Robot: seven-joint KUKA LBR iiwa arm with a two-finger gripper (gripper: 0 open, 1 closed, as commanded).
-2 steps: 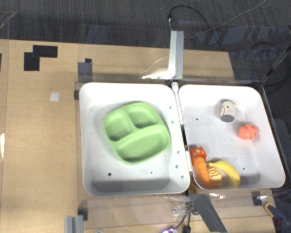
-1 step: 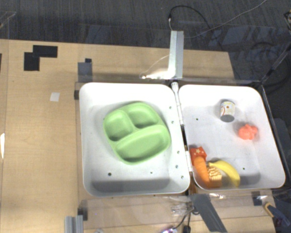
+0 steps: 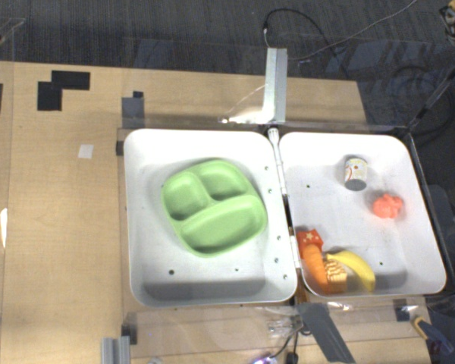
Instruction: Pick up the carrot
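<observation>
From my remote station: one green divided plate [image 3: 214,213] lies in the left bin [image 3: 148,279]. In the right bin [image 3: 409,196], the single carrot [image 3: 315,265] rests in the near-left corner, its long axis running roughly near-to-far; which end is the tip I cannot tell. It touches one small red item [image 3: 310,239] at its far end and one banana [image 3: 354,266] beside it. One small can [image 3: 355,172] and one pink-orange lump [image 3: 387,206] sit well apart. The bench [image 3: 53,203] is pale wood; dark carpet [image 3: 174,14] with cables lies beyond.
</observation>
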